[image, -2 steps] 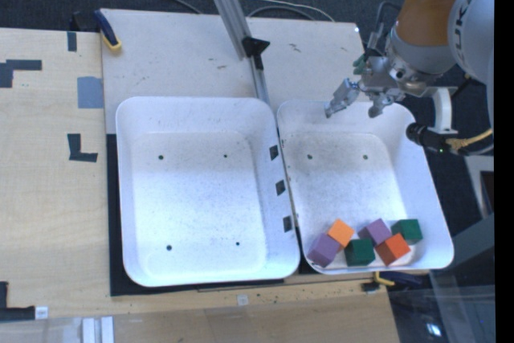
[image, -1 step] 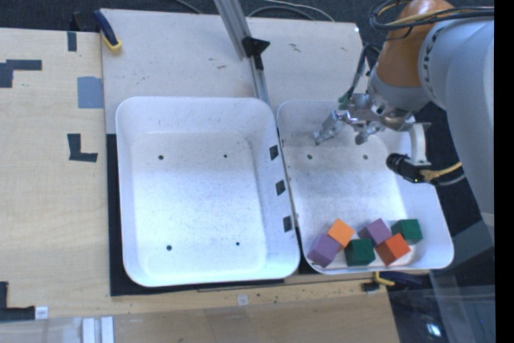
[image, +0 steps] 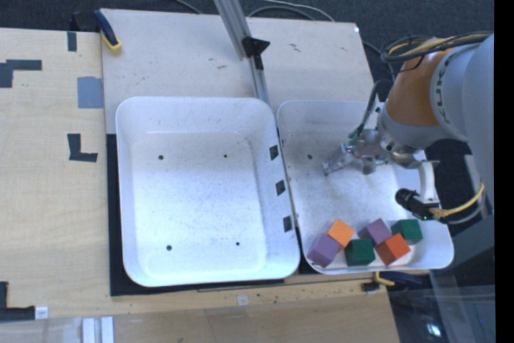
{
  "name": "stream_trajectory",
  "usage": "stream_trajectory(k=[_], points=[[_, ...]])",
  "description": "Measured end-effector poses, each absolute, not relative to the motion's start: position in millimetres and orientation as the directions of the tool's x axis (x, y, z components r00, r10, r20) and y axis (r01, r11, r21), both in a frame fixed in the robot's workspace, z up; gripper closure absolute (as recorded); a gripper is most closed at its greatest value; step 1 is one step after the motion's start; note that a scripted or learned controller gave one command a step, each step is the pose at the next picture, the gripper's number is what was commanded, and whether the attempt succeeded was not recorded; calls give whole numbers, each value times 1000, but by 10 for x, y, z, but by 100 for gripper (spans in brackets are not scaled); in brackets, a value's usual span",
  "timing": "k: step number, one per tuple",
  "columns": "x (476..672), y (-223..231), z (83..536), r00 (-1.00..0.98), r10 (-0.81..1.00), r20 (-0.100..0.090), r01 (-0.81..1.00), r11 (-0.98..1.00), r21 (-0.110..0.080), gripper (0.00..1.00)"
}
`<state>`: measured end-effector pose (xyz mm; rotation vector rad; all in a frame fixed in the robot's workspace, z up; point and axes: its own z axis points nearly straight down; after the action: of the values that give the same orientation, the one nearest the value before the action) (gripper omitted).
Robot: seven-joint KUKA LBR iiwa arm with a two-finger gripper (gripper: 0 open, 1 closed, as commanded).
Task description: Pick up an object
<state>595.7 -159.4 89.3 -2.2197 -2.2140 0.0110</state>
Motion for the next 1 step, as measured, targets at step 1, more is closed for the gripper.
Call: stream_trajectory(k=[1], points=[[6064,-2064,919,1,1000,-2,1000,-1,-1,0]])
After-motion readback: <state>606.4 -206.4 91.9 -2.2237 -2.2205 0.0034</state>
